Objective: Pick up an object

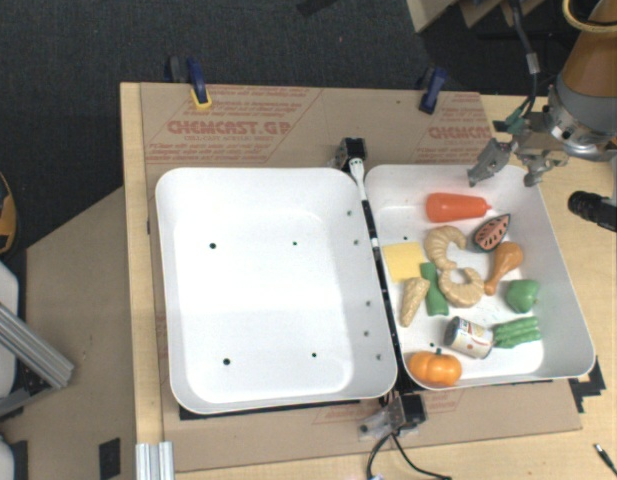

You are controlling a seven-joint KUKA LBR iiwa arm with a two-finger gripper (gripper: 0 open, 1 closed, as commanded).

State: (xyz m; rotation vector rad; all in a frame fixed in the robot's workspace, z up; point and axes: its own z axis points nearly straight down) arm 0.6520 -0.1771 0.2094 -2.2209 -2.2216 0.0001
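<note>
1. The gripper (509,164) hangs over the far edge of the right bin (568,313), its 2 jaws spread apart with nothing between them.
2. Just below it in that bin lies an orange carrot (455,206); a croissant (445,242), yellow block (402,262), drumstick (505,262) and small can (470,337) crowd nearby.
3. The left bin (188,268) sits alongside on the table (138,168).

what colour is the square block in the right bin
Pale yellow square block, seen in the camera view.
</note>
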